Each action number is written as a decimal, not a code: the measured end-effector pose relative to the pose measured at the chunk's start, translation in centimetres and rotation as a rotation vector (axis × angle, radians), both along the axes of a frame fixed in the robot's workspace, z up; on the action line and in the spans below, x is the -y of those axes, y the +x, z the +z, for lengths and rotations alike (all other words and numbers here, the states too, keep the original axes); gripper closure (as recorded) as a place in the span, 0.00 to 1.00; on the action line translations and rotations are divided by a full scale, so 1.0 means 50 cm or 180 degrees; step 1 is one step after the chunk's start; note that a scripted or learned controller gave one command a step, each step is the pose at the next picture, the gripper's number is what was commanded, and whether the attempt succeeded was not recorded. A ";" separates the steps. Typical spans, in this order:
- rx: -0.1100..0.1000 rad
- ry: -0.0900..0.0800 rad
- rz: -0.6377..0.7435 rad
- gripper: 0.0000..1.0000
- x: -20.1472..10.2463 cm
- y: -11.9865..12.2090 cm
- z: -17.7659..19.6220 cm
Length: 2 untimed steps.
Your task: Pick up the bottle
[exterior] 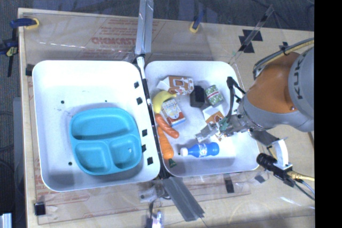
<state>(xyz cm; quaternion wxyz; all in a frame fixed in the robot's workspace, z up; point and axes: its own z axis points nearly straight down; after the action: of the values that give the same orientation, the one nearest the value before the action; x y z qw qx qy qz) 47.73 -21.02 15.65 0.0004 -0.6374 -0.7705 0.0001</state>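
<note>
Camera view: grey arm with orange band (272, 94) rides highest, reaching in from the right over the right white bin (235, 164). Two-finger gripper (216, 128) hangs just above and right of the small clear plastic bottle with blue label and white cap (199, 150); claw state cannot be told here. Bottle lies on its side near the bin's front wall, cap pointing left, close to the orange carrot-shaped toy (165, 139). Blue three-compartment plastic tray (106, 140) sits in the left white bin (45, 115). Judgement: bottle light, smooth, liable to roll; grip across the labelled middle
</note>
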 end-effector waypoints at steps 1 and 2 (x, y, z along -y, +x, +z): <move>-0.0007 0.0005 0.0871 0.00 -0.002 -0.001 -0.131; 0.0005 -0.0003 0.1352 0.00 -0.002 0.001 -0.063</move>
<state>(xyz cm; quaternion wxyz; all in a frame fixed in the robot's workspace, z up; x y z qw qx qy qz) 47.79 -20.94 12.49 -0.0006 -0.4607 -0.8876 0.0001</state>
